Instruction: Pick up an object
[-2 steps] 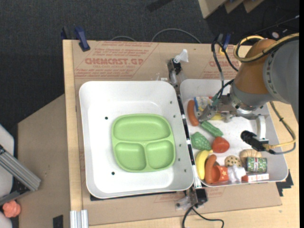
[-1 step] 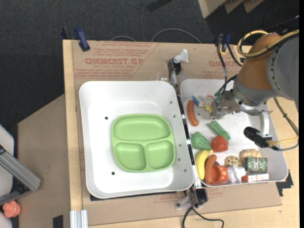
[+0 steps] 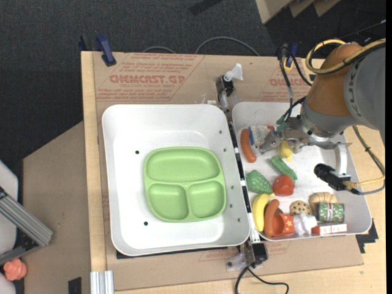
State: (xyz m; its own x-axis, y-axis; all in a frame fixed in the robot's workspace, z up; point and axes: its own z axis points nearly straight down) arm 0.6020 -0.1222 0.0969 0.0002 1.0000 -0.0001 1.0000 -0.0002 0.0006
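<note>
A wooden worktop (image 3: pixel 92 164), covered by a brown printed cardboard sheet, carries two shallow white plastic bins side by side; the left bin (image 3: pixel 122 127) has rounded corners and holds a smooth pale-green divided tray (image 3: pixel 184 183) with one long compartment above two smaller ones; the right bin (image 3: pixel 361 216) holds a jumble of small toy foods; a glossy orange-red sausage shape (image 3: pixel 247 146) lies near its left wall; below it sit a bumpy dark-green piece (image 3: pixel 258 182), a flat green pod shape (image 3: pixel 283 167), a round red tomato (image 3: pixel 283 185), a curved yellow banana (image 3: pixel 260 209), a red-orange piece (image 3: pixel 274 219), a speckled round cookie (image 3: pixel 299 207), a tan bread-like lump (image 3: pixel 322 198), a small green-labelled can (image 3: pixel 330 212) and a red and white packet (image 3: pixel 331 228) along the lower rim; the grey arm with its orange band (image 3: pixel 334 87) reaches in from the right; its pincer (image 3: pixel 278 141) hangs low over the upper part of the right bin, just beside a small yellow piece (image 3: pixel 286 150); whether the pincer is spread or pressed together I cannot tell; a black stubby part (image 3: pixel 327 175) juts from the wrist toward the bin's right side
</note>
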